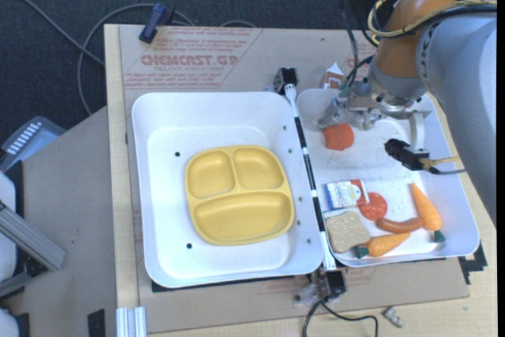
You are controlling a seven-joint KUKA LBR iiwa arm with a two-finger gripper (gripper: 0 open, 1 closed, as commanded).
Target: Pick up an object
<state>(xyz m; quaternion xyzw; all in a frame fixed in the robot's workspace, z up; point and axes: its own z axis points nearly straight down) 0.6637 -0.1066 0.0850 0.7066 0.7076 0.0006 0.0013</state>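
**Pick attempt: gripper over the red piece, no lift yet**

Dark carpet floor, cardboard-topped bench, two white bins side by side. Left bin holds a yellow divided plate, nothing on it. Right bin holds the toy food: red-orange tomato-like piece near the far end, small carton, red slice, bread slice, sausage, two carrots.

Arm comes in from the right. Gripper sits low at the far end of the right bin, right above or against the red-orange piece. Can't tell from this angle if the fingers are spread or pinched; the wrist body blocks them.

Status, my read: approach done, target likely the red-orange piece. It looks to be resting on the bin floor, so no confirmed grasp. Left: close, lift, verify.
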